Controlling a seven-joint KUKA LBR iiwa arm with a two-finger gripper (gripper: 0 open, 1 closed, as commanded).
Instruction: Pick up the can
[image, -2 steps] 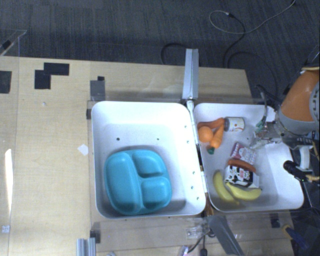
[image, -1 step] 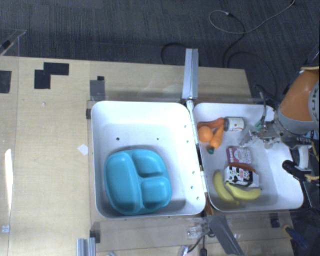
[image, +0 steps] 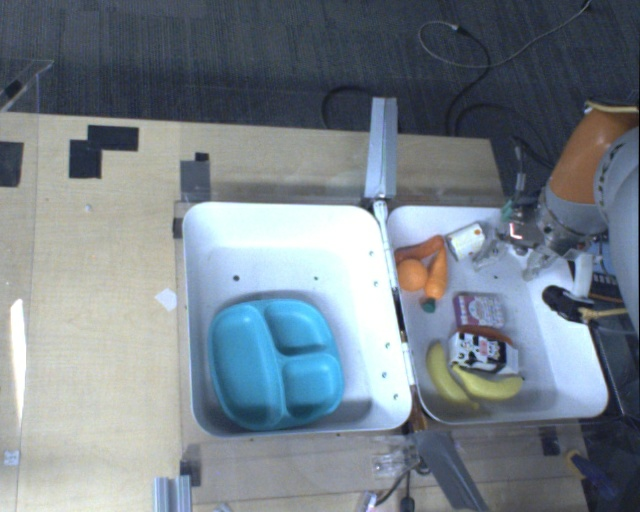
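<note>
Banana (image: 472, 380) front of right bin (image: 588, 398); pincer (image: 513, 259) spread, just beside can (image: 465, 240).

A: Bins on the desk (image: 100, 300)?
B: Two, both white: left bin (image: 280, 245), right bin (image: 562, 362).
A: Count for the left bin?
B: One blue divided tray (image: 272, 365) with three compartments.
A: Count for the right bin?
B: One small white can (image: 465, 240). Two yellow bananas (image: 445, 374). One pinkish packet (image: 480, 308). One black-and-white carton (image: 477, 350). Orange carrots (image: 434, 270): two are clear; they are bunched, so a possible third orange piece cannot be confirmed.
A: Loose-item totals?
B: Left bin, one. Right bin, at least six.
</note>
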